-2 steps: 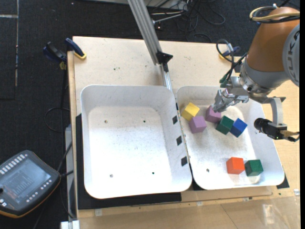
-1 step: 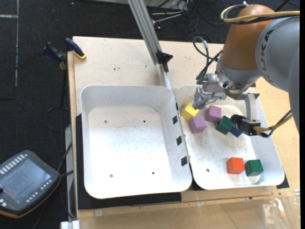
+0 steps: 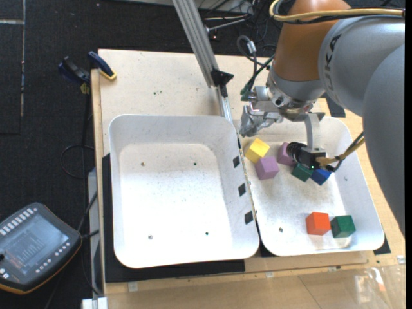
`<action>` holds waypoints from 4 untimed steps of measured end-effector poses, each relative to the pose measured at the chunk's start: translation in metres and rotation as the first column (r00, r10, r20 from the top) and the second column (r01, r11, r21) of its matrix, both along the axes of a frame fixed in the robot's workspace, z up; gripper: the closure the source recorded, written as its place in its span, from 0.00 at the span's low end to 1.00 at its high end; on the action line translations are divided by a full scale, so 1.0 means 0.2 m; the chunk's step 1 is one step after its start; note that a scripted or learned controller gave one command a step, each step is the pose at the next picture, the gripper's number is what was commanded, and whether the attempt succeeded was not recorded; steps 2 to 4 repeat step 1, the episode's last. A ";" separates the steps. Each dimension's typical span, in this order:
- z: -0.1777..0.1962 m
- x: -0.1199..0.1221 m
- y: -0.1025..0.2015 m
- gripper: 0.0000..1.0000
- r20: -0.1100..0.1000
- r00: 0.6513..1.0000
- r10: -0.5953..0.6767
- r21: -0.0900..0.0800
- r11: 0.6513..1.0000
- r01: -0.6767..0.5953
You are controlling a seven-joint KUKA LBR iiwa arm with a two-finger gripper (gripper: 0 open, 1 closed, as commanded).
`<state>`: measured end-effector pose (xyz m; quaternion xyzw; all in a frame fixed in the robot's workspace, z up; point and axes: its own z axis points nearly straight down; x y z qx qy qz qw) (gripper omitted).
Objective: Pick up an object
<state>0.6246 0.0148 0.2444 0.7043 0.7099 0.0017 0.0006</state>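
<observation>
The right bin holds several small cubes. A yellow cube lies near its left wall, with a purple cube just below it. Another purple cube, a dark green cube and a blue cube cluster to the right. An orange cube and a green cube sit side by side near the front edge. My gripper hangs at the bin's back left, just above and left of the yellow cube, and I see nothing held in it.
The left bin adjoins the right one along a shared wall. A slanted aluminium pole stands behind the bins. A blue and yellow clamp lies at the bench's back left. A teach pendant sits off the bench at front left.
</observation>
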 end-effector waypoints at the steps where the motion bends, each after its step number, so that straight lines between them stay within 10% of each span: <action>1: 0.02 0.05 0.26 1.00 0.000 1.000 0.000 0.001 1.000 0.000; 4: 0.02 0.05 0.26 1.00 0.000 1.000 0.000 0.001 1.000 0.000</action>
